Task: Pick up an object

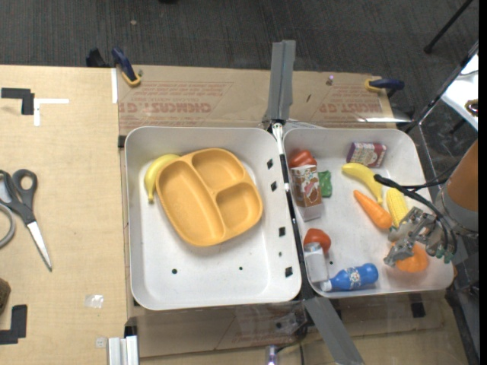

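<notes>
My gripper (396,247) hangs low over the front right corner of the right bin (340,139). It stands open with nothing between its fingers. An orange fruit (415,264) lies just under and to the right of it, partly covered. A carrot (372,209) and a corn cob (396,205) lie just behind the gripper. Further back are a yellow banana (361,176) and a purple box (366,154). A blue bottle (354,277) lies at the front, beside a white bottle with a red cap (316,251).
A brown-red carton (306,185) and a green piece (326,183) sit by the right bin's left wall. The left bin (144,272) holds a yellow divided plate (209,196) and a banana (154,172). Scissors (27,211) lie on the bench at far left.
</notes>
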### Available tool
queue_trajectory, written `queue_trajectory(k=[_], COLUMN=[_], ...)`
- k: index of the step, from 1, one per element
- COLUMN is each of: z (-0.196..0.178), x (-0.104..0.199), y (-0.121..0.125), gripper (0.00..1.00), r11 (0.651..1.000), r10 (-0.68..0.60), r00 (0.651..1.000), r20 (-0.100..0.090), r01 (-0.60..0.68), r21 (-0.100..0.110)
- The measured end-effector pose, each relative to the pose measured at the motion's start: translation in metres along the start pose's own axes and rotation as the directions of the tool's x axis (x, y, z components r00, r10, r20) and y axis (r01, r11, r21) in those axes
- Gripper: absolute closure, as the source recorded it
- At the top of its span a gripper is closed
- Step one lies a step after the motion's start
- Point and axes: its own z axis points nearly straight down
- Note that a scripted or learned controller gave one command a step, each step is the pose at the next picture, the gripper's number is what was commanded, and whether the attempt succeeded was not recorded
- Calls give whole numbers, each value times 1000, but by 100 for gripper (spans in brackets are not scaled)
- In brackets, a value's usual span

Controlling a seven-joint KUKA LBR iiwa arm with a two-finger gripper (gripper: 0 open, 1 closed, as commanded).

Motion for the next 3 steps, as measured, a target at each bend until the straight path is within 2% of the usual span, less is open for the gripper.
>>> queue_trajectory(k=[1, 2, 3], z=[-100, -100, 9], x=[34, 34, -7], y=[61, 61, 73], gripper=[100, 0, 0], r11=[994, 994, 999], r10=[-112, -112, -41], r00=[994, 994, 999], r20=[1, 1, 1], r01=[112, 112, 41], r21=[5, 5, 4])
